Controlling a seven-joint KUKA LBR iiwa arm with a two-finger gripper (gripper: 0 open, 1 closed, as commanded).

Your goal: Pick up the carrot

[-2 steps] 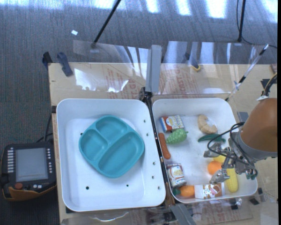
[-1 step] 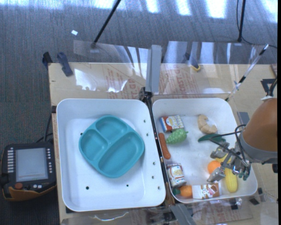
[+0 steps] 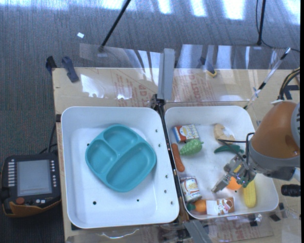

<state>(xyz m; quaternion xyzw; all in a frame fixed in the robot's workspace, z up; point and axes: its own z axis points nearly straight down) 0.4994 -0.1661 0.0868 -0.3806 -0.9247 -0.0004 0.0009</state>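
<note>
The carrot (image 3: 234,183) sits in the right bin (image 3: 207,115), toward its near right part, and shows as an orange patch directly under the gripper (image 3: 228,180), with a green stalk-like piece (image 3: 227,148) lying a little beyond it (whether that piece is the carrot's top cannot be told). The gripper is down over the orange patch and its fingers stand on either side of it, clenched onto the carrot as far as the view lets one judge. The arm (image 3: 276,135) reaches in from the right, its orange band bulking above the gripper.

Just beside the carrot, to the right, lies one yellow corn cob (image 3: 249,193). Along the near wall of the same bin are one small carton (image 3: 225,205) and one small orange-and-green item (image 3: 198,206) touching it. One can (image 3: 191,187) stands near the left wall, with one sausage (image 3: 178,157) lying lengthwise beyond it. Farther back are one green bumpy fruit (image 3: 192,147), one red-and-white box (image 3: 186,133) and one tan slice (image 3: 224,131).

The left bin (image 3: 76,135) holds one teal divided plate (image 3: 121,157) with three compartments. Both bins, two in all, rest side by side on the desk (image 3: 106,85). One pendant with a screen (image 3: 31,183) lies on the floor to the left.
</note>
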